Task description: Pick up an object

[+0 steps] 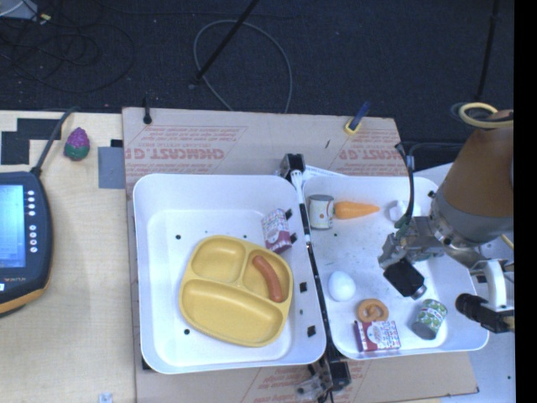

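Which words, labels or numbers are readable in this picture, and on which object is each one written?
Red print on the cardboard sheet under the bins: seen upside down, too blurred to read with certainty.
Small red and white box in the right bin: has print, too small to read.
Small packet in the left bin: print unreadable.
Green and white can: label unreadable.
Handheld screen at the left edge: nothing legible.

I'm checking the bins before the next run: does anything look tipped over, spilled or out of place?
Nothing spilled. In the left bin a small carton leans tilted against the divider beside the yellow tray, which holds a sausage. In the right bin a small can lies on its side.
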You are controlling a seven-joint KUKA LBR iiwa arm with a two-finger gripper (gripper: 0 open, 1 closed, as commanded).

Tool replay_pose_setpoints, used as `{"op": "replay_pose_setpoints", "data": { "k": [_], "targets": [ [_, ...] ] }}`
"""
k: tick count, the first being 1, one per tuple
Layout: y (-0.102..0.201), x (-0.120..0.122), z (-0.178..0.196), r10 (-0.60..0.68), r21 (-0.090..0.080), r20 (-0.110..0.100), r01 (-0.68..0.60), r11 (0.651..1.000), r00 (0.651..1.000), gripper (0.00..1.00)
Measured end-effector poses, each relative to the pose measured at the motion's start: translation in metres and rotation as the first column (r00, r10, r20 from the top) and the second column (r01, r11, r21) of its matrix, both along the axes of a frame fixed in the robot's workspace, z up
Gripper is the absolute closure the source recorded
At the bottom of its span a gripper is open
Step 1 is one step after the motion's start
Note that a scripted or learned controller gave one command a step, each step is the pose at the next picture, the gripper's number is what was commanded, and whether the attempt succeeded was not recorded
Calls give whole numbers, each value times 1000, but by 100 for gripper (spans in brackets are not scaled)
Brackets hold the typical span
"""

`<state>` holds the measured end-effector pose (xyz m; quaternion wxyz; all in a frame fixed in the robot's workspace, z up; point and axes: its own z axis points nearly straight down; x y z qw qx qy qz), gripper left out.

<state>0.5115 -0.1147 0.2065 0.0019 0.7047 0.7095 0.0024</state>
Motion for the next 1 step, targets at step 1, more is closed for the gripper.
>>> {"op": "replay_pose_setpoints", "data": {
  "k": [1],
  "targets": [
    [58,16,21,-1,0,-7,1,1000,1000,100]
  ]
}}
